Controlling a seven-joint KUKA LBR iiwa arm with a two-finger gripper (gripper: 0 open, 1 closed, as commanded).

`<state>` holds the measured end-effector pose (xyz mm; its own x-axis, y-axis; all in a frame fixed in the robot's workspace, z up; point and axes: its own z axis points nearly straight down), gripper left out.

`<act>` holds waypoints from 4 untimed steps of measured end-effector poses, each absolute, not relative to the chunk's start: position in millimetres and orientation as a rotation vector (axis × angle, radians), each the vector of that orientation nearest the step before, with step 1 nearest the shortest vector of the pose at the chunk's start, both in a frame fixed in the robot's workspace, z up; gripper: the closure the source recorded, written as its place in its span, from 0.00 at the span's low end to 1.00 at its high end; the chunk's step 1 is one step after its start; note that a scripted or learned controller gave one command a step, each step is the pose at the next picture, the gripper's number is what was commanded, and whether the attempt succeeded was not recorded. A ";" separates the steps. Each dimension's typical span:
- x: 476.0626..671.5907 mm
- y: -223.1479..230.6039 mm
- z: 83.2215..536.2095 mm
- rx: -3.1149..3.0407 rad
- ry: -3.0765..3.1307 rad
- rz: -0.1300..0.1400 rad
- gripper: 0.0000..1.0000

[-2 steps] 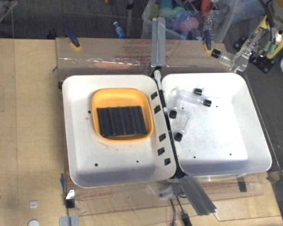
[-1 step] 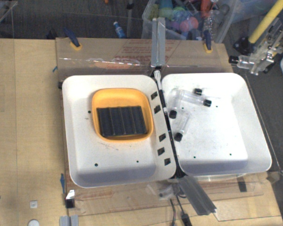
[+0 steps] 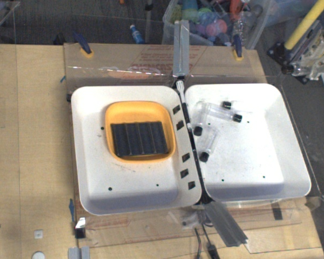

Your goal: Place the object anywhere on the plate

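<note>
An orange-yellow plate [image 3: 135, 109] lies in the left bin [image 3: 92, 166]. A black ridged rectangular piece [image 3: 139, 139] rests flat on it and covers most of its middle. In the right bin [image 3: 259, 161], near the divider, lie clear plastic vials with black caps: one [image 3: 230, 111] toward the back, one [image 3: 204, 116] beside it, and one [image 3: 207, 143] nearer the front. A grey and black mechanical end that looks like my gripper [image 3: 305, 58] sits beyond the right bin's far right corner, under a yellow bar, well away from the vials and the plate.
A row of black tabs [image 3: 183, 144] runs along the divider between the bins. Behind the bins stand a metal upright [image 3: 180, 47] and a clear box of coloured toys [image 3: 221, 9]. Wooden bench surface [image 3: 27, 144] spreads to the left.
</note>
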<state>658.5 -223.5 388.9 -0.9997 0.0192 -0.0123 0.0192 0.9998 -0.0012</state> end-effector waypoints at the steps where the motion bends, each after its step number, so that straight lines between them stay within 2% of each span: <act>1: 667.2 -212.5 437.5 -0.374 3.107 -0.003 1.00; 4: 668.3 -220.7 436.8 -1.547 2.722 -0.005 1.00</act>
<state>668.3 -220.7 436.8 -0.5117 -0.8592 -0.0077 -0.8591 0.5117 -0.0082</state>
